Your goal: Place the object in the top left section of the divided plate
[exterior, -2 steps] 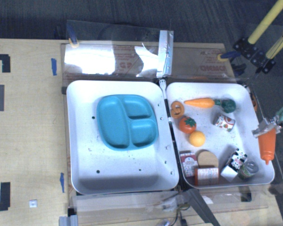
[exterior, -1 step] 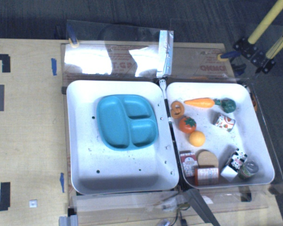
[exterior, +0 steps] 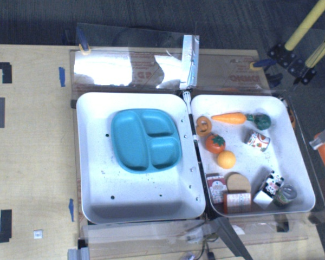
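Observation:
A blue divided plate (exterior: 146, 140) lies in the left white bin (exterior: 97, 199). It has one large section on its left and two smaller ones on its right. The right white bin (exterior: 300, 161) holds several toy foods: a carrot (exterior: 229, 118), a green vegetable (exterior: 261, 121), a small orange pumpkin (exterior: 203, 125), a tomato (exterior: 215, 142) and an orange ball-like fruit (exterior: 226, 159). A brown round piece (exterior: 238, 182), a red can (exterior: 237, 201) and small cartons (exterior: 271, 186) lie along that bin's near side. No section of the plate has anything in it.
A clear plastic panel (exterior: 130, 64) stands behind the left bin. Yellow-handled clamps (exterior: 298, 53) sit at the back right. An orange and grey part (exterior: 322, 145) pokes in at the right edge, beside the right bin.

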Motion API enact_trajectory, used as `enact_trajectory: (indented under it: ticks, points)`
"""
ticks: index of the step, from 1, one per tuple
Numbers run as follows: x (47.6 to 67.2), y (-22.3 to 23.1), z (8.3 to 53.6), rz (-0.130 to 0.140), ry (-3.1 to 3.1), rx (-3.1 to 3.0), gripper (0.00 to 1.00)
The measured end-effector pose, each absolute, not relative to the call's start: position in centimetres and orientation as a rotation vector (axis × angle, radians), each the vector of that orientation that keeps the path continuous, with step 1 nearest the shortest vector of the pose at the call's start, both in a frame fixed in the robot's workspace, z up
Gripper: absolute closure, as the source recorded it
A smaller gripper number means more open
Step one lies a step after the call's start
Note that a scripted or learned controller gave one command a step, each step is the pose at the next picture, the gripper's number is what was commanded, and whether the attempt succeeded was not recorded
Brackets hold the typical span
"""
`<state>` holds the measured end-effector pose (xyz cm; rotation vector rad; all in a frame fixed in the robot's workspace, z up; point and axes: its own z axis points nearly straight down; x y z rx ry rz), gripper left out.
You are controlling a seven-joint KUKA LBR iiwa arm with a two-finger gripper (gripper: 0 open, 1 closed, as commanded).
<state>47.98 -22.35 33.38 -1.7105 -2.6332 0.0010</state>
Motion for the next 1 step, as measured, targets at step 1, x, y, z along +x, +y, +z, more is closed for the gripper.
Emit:
enact_trajectory:
  ticks: [1]
  points:
    - [48.07,-22.39,43.76,0.001,-2.903,-1.229,1.0]
